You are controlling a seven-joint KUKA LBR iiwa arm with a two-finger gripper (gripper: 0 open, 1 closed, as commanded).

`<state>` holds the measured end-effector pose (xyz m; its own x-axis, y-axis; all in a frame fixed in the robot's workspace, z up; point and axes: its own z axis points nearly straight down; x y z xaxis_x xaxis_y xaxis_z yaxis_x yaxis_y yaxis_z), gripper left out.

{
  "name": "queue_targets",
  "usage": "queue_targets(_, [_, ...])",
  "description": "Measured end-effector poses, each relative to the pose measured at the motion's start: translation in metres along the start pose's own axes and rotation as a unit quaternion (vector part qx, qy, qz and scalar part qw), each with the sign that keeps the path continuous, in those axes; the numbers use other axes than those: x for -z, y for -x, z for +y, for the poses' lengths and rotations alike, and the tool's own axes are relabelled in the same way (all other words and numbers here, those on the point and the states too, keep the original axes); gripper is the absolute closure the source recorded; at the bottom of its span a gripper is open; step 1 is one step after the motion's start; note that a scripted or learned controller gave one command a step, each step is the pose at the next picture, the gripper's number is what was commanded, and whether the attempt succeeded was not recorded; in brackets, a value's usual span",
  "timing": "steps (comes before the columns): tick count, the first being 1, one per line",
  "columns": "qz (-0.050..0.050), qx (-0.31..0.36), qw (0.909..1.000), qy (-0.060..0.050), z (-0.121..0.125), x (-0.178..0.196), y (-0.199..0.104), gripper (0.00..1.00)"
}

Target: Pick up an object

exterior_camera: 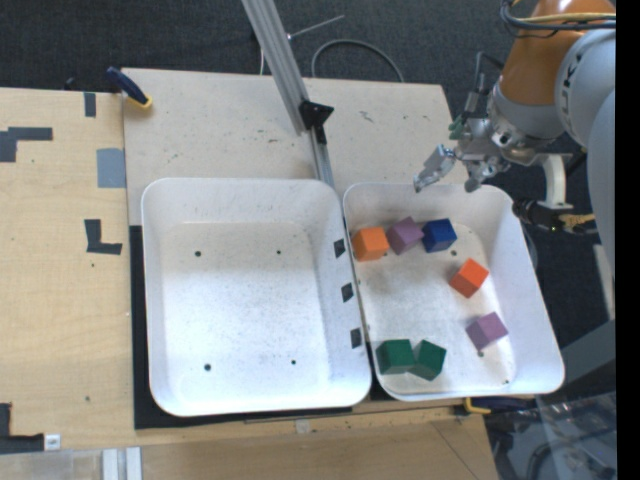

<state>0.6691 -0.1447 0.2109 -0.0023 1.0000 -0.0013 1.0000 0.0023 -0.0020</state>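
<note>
The grey arm with its orange band reaches in from the right, and its two-finger gripper hangs above the far rim of the right bin. The metal fingers stand apart, spread and bare, with nothing between them.

The empty left-hand shallow white plastic bin has a smooth, glossy floor speckled with dark grit and rounded corners. The right-hand shallow white plastic bin is of the same make and holds every candidate for the pick.

These are small, hard-looking cubes with flat faces and crisp edges, probably painted wood or plastic; I judge them light, stiff and not fragile, though smooth paint may slide in steel fingers. A pair of dark green blocks sits touching near the front wall. Along the far side, an orange cube, a pale purple cube and a blue cube stand in a tight row, touching or nearly so. A red-orange cube and a second purple cube each lie alone.

The lone cubes look easiest: fingers should close across two opposite flat faces, aligned square to them, since a corner-to-corner pinch would likely squirt the block aside. The row leaves little room for a finger between neighbours.
</note>
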Motion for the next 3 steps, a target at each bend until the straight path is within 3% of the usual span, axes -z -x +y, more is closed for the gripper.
queue_targets(1, [0.0, -0.001, 1.0, 0.007, -0.047, -0.098, -0.05, 0.0])
queue_targets(2, [-0.001, -0.001, 1.0, 0.007, -0.046, -0.085, -0.048, 1.0])
queue_targets(3, [-0.001, 0.0, 1.0, 0.005, -0.011, 0.087, -0.023, 1.0])
